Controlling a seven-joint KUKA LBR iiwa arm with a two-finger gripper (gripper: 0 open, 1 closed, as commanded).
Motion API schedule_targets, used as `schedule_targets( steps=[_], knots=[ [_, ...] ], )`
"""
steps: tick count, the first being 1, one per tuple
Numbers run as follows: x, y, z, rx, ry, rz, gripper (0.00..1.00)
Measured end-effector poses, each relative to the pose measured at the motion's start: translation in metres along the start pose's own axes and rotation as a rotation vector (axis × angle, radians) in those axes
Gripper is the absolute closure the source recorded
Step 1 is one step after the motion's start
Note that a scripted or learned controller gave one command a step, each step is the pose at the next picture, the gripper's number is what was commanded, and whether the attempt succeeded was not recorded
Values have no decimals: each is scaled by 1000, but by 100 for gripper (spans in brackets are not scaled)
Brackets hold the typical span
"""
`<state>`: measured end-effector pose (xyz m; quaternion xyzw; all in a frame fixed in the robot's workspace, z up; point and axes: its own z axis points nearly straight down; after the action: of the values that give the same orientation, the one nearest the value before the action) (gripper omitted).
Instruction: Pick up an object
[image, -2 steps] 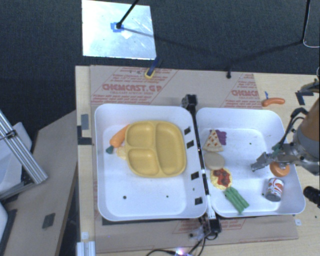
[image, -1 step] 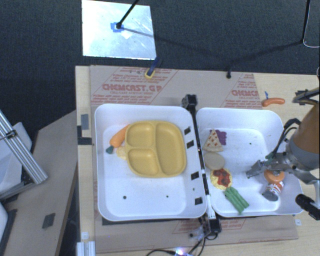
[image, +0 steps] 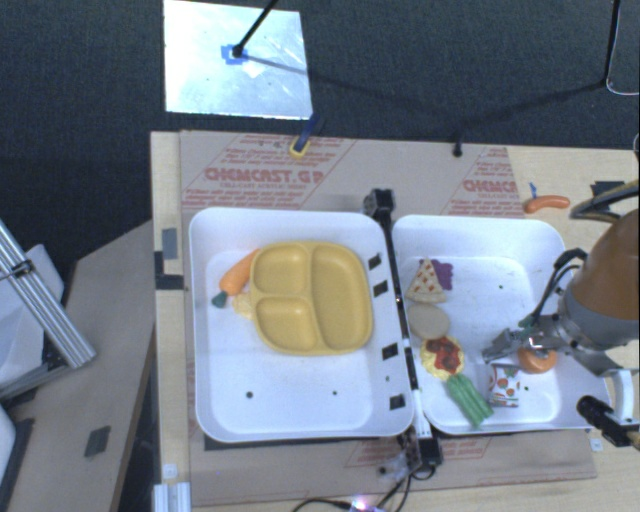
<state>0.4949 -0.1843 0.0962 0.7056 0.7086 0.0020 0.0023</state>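
Right bin (image: 480, 232), near edge: green stalk-shaped toy (image: 467, 397) lying at a slant, touching the red-and-yellow food piece (image: 442, 354) above it; small red-and-white carton (image: 504, 385) just beside, to the right.
Right bin, middle: pale round disc (image: 429, 321); pizza-slice toy (image: 427, 283) with a purple item (image: 442, 271) against its far corner.
Hand (image: 512, 343): low over the right bin, just above the carton, an orange piece (image: 538, 361) close beside it. Whether the hand is spread or closed, and whether it grips anything, cannot be told.
Left bin (image: 215, 330): yellow divided plate (image: 307, 297), carrot (image: 237, 273) touching its left rim.
Handling note: the carton looks the likeliest target. Judged best practice: centre over it, clear of the stalk and bin wall, descend straight, close across its narrow sides, lift vertically.
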Motion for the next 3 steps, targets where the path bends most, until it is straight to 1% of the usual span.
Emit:
schedule_targets(
  steps=[1, 2, 3],
  knots=[
    [-1, -1, -9, 2, -1, 2, 100],
    [-4, -1, -72, -1, -2, 1, 100],
    [-5, 1, -126, -1, -2, 0, 100]
  ],
)
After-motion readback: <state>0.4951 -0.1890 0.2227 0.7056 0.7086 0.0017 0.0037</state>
